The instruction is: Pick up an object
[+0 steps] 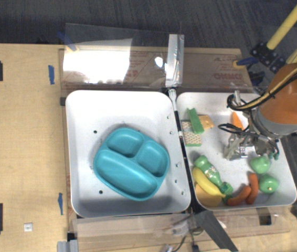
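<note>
Picked nothing yet, far as could be judged: no object visibly inside the grey metal two-finger gripper [240,147], hanging low over the middle of the right-hand shallow white bin [211,101]. Couldn't tell whether it was apart or together, too much glare and clutter around it.

Along the near edge of that bin: a yellow plastic banana [205,184] at the near left corner with a green bottle-shaped toy [215,175] lying across it, then a red-orange sausage-like piece [241,194], then a round green toy fruit [268,183] toward the near right corner. Packed tight there, so probably a bad spot to go for.

Better bet, probably: the second green fruit [260,164], just beside the gripper on its right. Would have wanted to centre over it and come straight down, since round plastic tends to squirt out sideways.

Farther back, near the far left corner: a flat green strip [194,121] touching a pale yellow wedge [206,122]. Flat against the floor, so likely hard to pinch.

Hard to make out: a small orange bit [236,119] half behind the black cables [245,103], and whatever sat under the gripper itself. Left the teal divided plate [131,163] in the left-hand white bin [85,114] alone.
</note>
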Controlling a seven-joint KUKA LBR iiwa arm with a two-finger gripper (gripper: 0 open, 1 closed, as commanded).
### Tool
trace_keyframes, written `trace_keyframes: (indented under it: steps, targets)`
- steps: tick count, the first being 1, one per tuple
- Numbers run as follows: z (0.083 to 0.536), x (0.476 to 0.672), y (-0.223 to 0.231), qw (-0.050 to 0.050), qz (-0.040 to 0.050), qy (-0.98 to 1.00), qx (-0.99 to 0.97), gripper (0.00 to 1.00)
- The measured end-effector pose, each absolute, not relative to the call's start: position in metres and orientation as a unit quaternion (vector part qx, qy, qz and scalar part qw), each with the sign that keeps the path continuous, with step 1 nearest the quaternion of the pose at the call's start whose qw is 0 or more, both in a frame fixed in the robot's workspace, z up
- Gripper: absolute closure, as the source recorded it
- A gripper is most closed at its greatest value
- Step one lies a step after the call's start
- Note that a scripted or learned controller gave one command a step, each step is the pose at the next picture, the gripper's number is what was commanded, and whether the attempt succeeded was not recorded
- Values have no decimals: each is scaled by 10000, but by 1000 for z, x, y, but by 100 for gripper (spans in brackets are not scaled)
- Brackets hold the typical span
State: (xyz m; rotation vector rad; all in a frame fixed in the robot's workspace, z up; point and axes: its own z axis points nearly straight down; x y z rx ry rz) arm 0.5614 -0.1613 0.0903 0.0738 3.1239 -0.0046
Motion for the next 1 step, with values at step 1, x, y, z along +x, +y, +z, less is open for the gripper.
trace_keyframes:
  steps: [1]
  targets:
    - [89,623,-161,65,-4,9990,452,0]
